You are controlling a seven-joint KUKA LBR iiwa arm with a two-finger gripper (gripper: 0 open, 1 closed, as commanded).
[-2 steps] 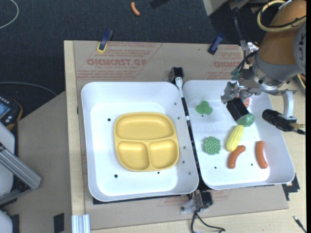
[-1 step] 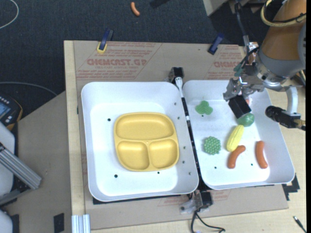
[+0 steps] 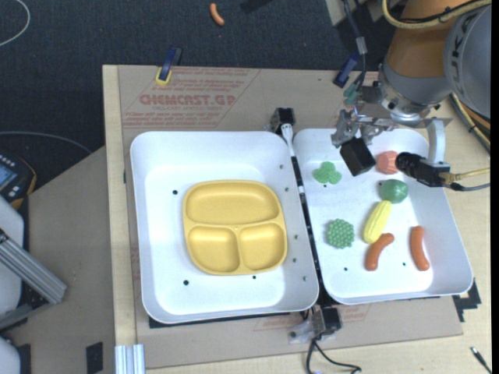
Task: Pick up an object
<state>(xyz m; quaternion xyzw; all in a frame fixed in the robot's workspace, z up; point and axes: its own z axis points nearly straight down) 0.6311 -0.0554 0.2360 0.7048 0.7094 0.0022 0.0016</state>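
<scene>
Hand (image 3: 357, 156) near right bin's (image 3: 452, 275) back edge, finger state unclear; food close by.

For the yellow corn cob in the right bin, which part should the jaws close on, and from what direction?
Probably the middle of the corn cob, coming straight down, with the jaws closing across its narrow width. It lies flat and slanted, long axis running from upper right to lower left. The green pepper sits at its upper end and a sausage near its lower end, so the mid-section has the freest sides.
</scene>
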